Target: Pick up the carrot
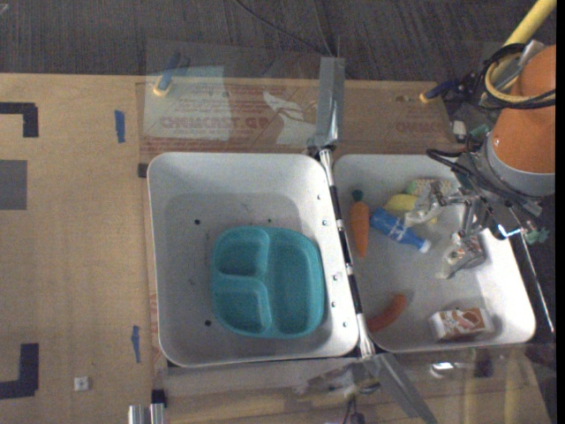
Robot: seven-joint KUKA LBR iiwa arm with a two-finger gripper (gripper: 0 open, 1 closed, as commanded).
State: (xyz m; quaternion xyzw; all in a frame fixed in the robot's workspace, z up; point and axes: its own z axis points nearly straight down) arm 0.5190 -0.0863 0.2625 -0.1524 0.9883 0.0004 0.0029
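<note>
Carrot point(358, 225): orange, green-topped, upright

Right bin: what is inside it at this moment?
The right bin holds the carrot, a blue bottle, a yellow item, a sausage and a small carton. The gripper covers part of the floor.

The two shallow white bins point(168, 263) look like smooth, faintly glossy plastic. The teal divided tray point(267, 281) is matt moulded plastic. The small orange carrot with a green top point(358, 226) has a smooth plastic look. The pale brown desk point(71, 263) looks like matt board or wood. The thin silvery fingers point(468, 250) look like bare metal.
</note>
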